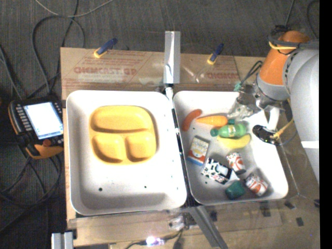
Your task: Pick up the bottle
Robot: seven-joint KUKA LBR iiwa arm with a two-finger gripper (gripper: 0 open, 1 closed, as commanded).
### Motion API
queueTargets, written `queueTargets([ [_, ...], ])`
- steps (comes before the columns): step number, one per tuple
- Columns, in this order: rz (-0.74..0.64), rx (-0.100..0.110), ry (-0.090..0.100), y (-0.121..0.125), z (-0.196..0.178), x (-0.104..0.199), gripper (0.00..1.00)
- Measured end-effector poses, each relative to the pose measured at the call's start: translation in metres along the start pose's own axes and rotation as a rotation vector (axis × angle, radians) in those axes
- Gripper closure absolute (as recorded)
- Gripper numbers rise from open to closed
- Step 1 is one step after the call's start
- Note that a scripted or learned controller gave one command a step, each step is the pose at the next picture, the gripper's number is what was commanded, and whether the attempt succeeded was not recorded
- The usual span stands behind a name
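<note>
The bottle [230, 131] is green with a darker green cap. It lies on its side in the upper middle of the right bin [275, 162], cap pointing left. It rests between an orange carrot [211, 120] and a yellow banana [239, 139]. My gripper [239, 109] hangs just above and behind the bottle's right end, near the bin's far right corner. The grey arm with its orange band [272, 69] reaches down from the right. Nothing shows held in the gripper.
The right bin also holds a red sausage [191, 119], a small carton [198, 149], a black-and-white box [217, 171], two red-and-white cans [236, 162] [256, 184] and a dark green block [235, 190]. A yellow divided tray [123, 134] lies in the left bin [83, 191].
</note>
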State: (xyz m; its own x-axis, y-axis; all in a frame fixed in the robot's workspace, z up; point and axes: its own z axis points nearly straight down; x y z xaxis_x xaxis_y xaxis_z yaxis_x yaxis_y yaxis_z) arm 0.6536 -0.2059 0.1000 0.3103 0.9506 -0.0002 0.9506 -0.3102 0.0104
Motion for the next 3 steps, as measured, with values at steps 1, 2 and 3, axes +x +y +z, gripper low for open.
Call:
queueTargets([
  [1,-0.069,-0.001,0.0,-0.092,0.007,-0.029,1.0],
  [2,0.264,0.013,-0.005,-0.081,-0.116,-0.02,1.0],
  [3,0.264,0.013,-0.005,-0.081,-0.116,-0.02,0.0],
])
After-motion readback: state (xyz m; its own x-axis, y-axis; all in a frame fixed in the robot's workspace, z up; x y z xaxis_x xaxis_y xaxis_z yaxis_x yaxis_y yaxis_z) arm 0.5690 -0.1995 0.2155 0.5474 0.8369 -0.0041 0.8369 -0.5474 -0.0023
